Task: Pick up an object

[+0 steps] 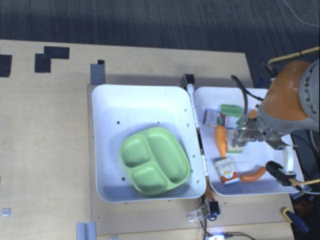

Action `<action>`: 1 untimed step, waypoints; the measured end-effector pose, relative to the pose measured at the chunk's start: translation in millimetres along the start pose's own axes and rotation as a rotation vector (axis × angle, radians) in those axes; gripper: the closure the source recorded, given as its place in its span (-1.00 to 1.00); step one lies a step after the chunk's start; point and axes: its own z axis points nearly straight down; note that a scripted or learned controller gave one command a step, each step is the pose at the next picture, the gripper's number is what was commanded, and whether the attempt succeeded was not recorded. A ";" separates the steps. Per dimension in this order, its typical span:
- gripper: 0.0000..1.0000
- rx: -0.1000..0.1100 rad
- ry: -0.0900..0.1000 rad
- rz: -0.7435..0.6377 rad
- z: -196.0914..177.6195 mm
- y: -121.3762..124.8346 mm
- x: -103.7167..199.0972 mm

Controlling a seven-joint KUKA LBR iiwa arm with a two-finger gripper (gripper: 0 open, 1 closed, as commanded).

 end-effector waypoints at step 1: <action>-1.00 0.000 0.000 0.000 0.0 -0.1 0.0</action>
